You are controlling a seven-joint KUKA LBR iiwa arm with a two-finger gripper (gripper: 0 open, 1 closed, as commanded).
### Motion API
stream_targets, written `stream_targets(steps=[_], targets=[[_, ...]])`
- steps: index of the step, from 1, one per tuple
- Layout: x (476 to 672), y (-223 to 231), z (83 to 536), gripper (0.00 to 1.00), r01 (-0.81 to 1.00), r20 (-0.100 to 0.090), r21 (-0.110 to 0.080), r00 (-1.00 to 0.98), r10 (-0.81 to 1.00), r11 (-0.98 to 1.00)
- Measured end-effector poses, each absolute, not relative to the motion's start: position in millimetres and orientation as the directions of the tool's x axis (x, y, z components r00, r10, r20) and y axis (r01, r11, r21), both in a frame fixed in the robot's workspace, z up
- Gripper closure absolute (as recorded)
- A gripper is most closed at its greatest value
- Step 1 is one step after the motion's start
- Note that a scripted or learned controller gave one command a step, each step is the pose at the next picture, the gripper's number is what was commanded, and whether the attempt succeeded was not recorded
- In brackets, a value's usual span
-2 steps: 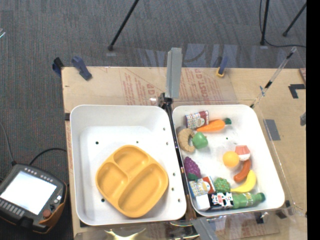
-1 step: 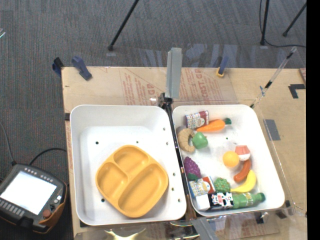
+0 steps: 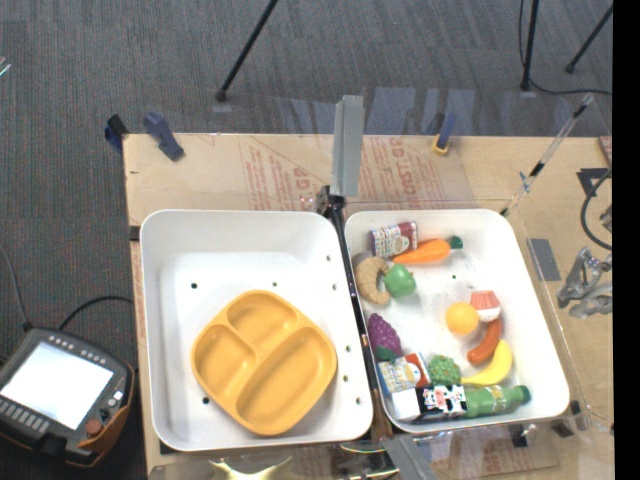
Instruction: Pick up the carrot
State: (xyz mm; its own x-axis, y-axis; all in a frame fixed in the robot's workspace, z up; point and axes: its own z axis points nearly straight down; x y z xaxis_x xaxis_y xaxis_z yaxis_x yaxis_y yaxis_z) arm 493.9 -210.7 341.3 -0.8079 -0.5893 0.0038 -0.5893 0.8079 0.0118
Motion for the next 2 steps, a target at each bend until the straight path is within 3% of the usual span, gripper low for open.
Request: stream_targets(steps=[1, 2], targets=[[530.3, -210, 491, 1.0, -0.755, -0.006, -0.008, -0.656, -0.755, 0.656], [488.1, -211, 339, 1.0, -0.908, -0.003, 0.01, -0.419, -0.908, 0.418]])
